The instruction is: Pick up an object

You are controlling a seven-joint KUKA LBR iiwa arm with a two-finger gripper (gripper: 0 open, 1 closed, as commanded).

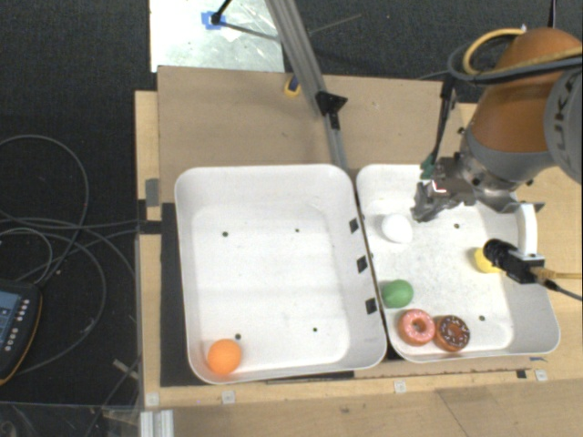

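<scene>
My gripper hangs over the back part of the right bin, its dark fingers pointing down and left. A white ball lies just left of and below the fingertips, close to them but apart. Further forward in the same bin lie a green ball, a pink frosted donut and a brown donut. A yellow object lies at the right, partly behind a black part of the arm. An orange ball rests in the front left corner of the left bin.
A grey pole slants over the bench behind the bins, ending near the divide between them. Cables lie on the floor at the left, next to a handheld device. The arm's orange and grey body looms over the right bin's back right.
</scene>
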